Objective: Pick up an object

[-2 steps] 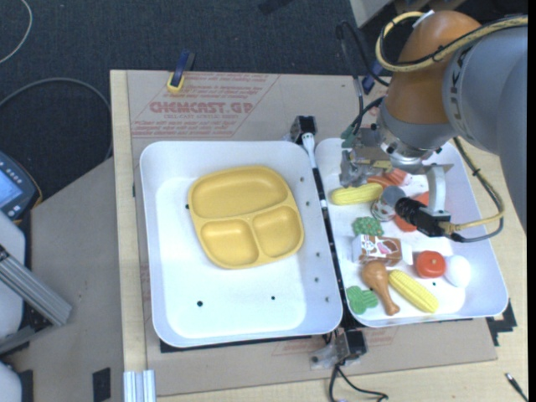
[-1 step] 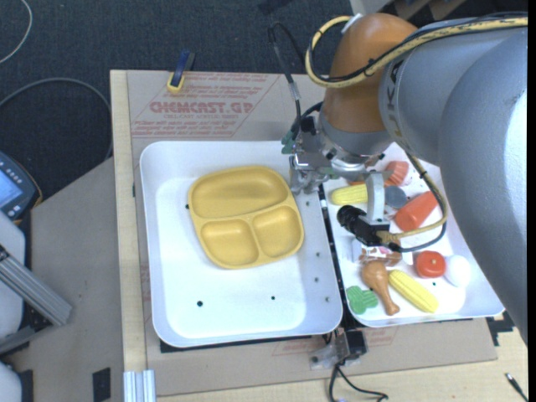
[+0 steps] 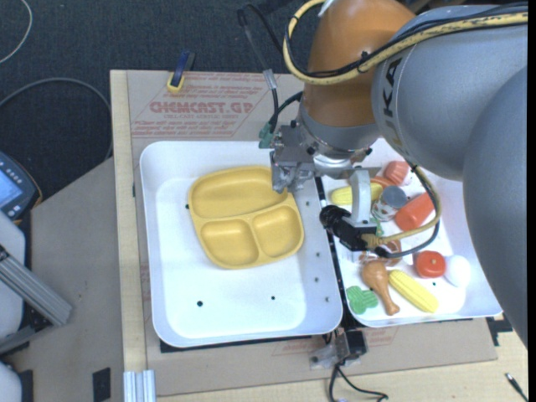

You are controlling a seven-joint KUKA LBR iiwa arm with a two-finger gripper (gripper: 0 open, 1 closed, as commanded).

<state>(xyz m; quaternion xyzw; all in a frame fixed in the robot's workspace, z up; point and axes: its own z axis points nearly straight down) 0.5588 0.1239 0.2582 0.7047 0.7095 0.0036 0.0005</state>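
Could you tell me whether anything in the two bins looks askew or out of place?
The yellow divided plate lies turned at an angle to the left bin's walls rather than square. The toy food in the right bin is a loose jumble, but nothing appears spilled or damaged.

Bright, even overhead light is washing out the left bin [image 3: 167, 249], softening detail. A faint shadow is falling beside the yellow tray [image 3: 244, 216] inside it. The arm [image 3: 469, 82] above is looking slightly blurred.

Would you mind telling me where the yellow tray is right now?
The yellow tray lies in the left bin, toward its upper right, with the gripper at its top right corner.
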